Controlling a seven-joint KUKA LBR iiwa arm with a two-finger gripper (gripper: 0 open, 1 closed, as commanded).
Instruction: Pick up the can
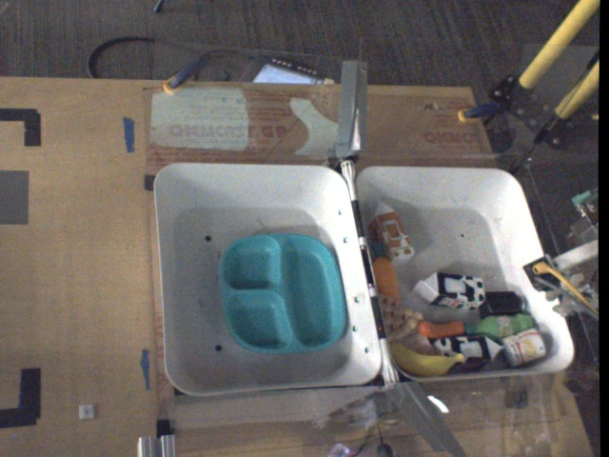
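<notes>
Can: my call is the brown-and-white cylinder [391,236] in the right bin [476,184], up at that bin's 10 o'clock, lying on its side close to the wall shared with the left bin [190,198].
Long axis: it runs roughly 11 to 5 o'clock, so a grasp across the body would close along 2 to 8.
Which way from the arm: the arm comes in from 3 o'clock, so the can sits on the far side of the right bin, toward 9, and I judge the reach has to cross open bin floor.
Neighbours: an orange carrot [383,279] lies just beside the can at its 6 o'clock; the cow-patterned carton [453,290], green bottle [501,327] and banana [425,361] crowd down at 5 o'clock, apart from it.
Left bin: a teal divided plate [283,291] sits there, well out of play.
Gripper state: I cannot tell whether the gripper is open or closed.
Writing: the can's label is a blur with no readable brand; print on the cardboard sheet [214,131] at 12 o'clock is too faint to read.
</notes>
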